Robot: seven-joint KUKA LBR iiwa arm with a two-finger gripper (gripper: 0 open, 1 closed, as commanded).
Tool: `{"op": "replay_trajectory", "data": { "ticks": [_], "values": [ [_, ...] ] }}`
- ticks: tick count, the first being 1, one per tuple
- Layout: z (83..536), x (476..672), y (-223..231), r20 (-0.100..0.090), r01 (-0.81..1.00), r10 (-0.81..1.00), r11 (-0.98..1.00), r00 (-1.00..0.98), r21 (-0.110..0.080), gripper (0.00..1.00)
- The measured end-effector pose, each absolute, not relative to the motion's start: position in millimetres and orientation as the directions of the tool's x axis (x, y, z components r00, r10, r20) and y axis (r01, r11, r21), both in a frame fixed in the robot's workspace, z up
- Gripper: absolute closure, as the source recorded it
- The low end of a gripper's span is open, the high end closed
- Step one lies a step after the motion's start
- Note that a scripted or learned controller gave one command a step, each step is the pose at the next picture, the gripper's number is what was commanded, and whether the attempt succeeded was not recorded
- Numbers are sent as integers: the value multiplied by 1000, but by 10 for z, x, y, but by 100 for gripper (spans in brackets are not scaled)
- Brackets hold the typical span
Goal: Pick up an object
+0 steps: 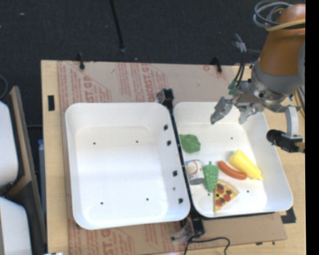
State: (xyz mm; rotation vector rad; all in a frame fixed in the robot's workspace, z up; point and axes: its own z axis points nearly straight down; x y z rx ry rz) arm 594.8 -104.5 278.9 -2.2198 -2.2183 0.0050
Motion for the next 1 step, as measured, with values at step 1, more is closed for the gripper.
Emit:
{"op": "replay_trajectory", "data": {
  "ticks": [1],
  "values": [
    [2808, 5953, -1044, 0, 1000, 1000, 0, 0, -1, 0]
  ]
}}
